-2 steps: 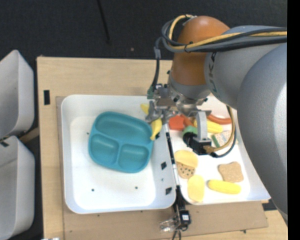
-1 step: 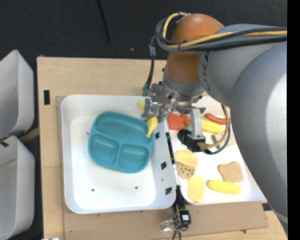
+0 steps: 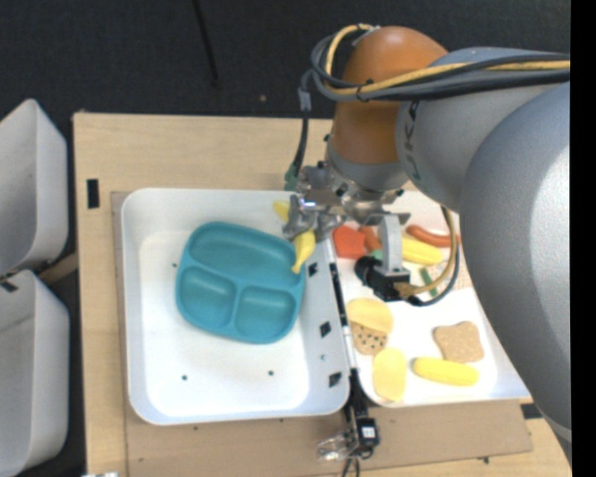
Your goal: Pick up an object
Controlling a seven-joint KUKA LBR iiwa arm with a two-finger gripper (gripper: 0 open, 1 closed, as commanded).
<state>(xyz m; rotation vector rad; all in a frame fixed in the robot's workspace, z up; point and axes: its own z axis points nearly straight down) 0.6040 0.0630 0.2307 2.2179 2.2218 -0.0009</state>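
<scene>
Judging by its look, you have a light, stiff, slick plastic banana (image 3: pixel 303 250) under the gripper (image 3: pixel 313 229) at the teal plate's (image 3: pixel 240 284) right edge, best pinched across its middle, though whether the gripper is open I cannot tell.

light: bright, even, overhead | shadows: soft | glare: mild on white bins (image 3: pixel 139 266) | focus: slightly soft

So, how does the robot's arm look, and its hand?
The arm is thick, smooth and grey, with a rounded orange band above the wrist. Black and yellow cables loop over it. The hand is small, metallic grey, with dark parts.
</scene>
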